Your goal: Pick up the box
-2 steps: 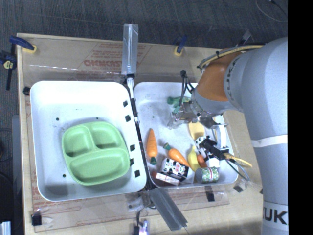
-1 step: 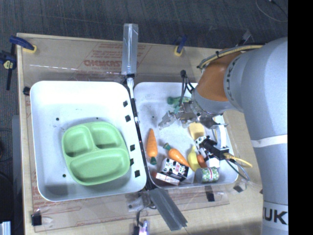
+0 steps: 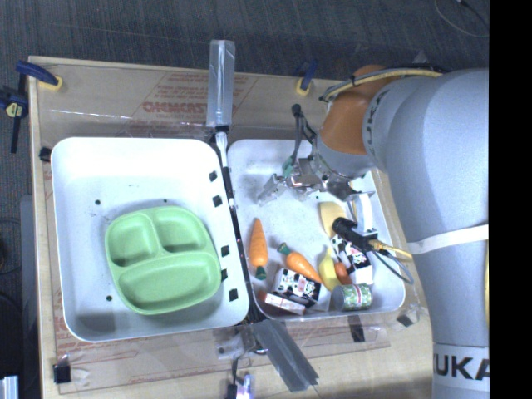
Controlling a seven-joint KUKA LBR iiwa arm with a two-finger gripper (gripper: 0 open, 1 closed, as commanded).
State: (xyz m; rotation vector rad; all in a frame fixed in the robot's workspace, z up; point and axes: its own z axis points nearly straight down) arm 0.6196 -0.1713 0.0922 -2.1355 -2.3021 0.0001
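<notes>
camera view: box lies flat, long axis left-right; gripper fingers spread, holding nothing.

Dark grey carpet surrounds a pale wooden bench with blue clamps.

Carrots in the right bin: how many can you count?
2. One carrot lies upright along the right bin's left wall; a second carrot lies slanted at the middle, just above the box. The arm covers part of the bin, so more may be hidden.
</notes>
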